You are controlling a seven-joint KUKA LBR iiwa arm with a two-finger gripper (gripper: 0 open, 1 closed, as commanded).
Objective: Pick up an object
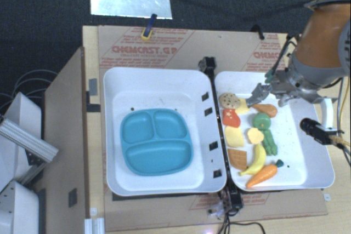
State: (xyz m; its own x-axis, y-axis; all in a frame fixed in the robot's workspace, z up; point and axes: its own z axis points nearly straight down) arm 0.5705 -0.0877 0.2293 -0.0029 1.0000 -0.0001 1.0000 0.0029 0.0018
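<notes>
Two white bins sit side by side on the bench: the left bin [112, 118] holds a blue divided plate [157, 141], the right bin [315, 170] a cluster of toy food pieces. The arm [323, 44] comes in over the right bin, and its gripper [258, 95] hovers low above the upper part of that cluster, just beside a round speckled cookie [228, 100] and a brown oval piece [266, 109]. Whether the fingers stand apart or together I cannot tell at this angle; nothing is visibly between them.

Largest of the candidates is the yellow banana [255, 160], curved and smooth, likely hollow plastic, light and stiff but apt to slip; the middle of the curve looks the safest place to pinch. Touching its lower end lies the orange carrot [262, 174], tapered, so a grip at the thick end should hold better. The green vegetable [266, 132] is knobbly and narrow, easy to span across its width. A yellow wedge [234, 138] and a red piece [231, 117] lie flat and close together, leaving little room for fingers. The cookie, flat and small, probably offers the poorest purchase.
</notes>
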